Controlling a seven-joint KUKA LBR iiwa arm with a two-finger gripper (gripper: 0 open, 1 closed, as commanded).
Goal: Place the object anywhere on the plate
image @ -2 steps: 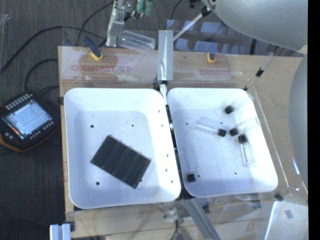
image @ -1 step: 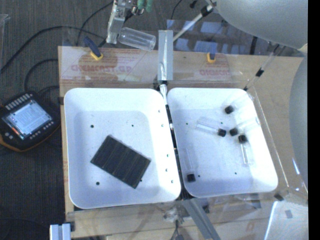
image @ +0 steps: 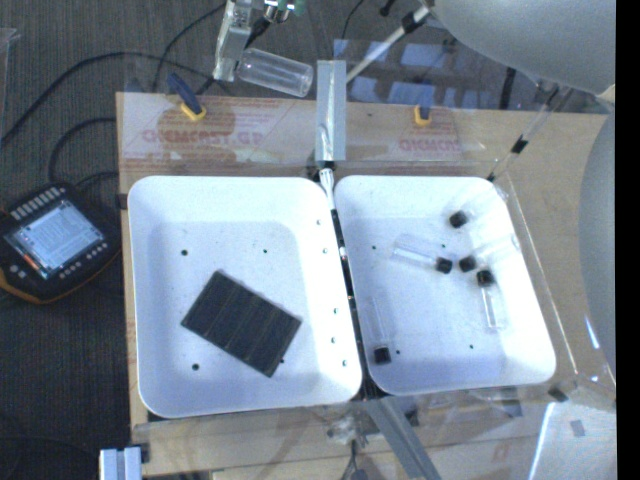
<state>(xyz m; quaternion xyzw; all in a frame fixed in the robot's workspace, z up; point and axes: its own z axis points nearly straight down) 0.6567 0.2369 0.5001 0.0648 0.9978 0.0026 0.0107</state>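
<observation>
Though blurred, seems to be a gripper [image: 250,23] up top beside a clear vial [image: 276,71]; grip state impossible to tell. Dark ribbed plate [image: 241,323] in left bin [image: 150,268]; red bench lettering [image: 195,136] illegible.

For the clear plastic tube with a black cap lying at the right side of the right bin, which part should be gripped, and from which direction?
Grip the clear plastic tube with a black cap at mid-length, coming straight down from above. It lies flat and runs nearly up-down in the camera view, so the fingers should close across its narrow width, left to right. The right white bin's wall is close, so clearance there looks tight.
</observation>
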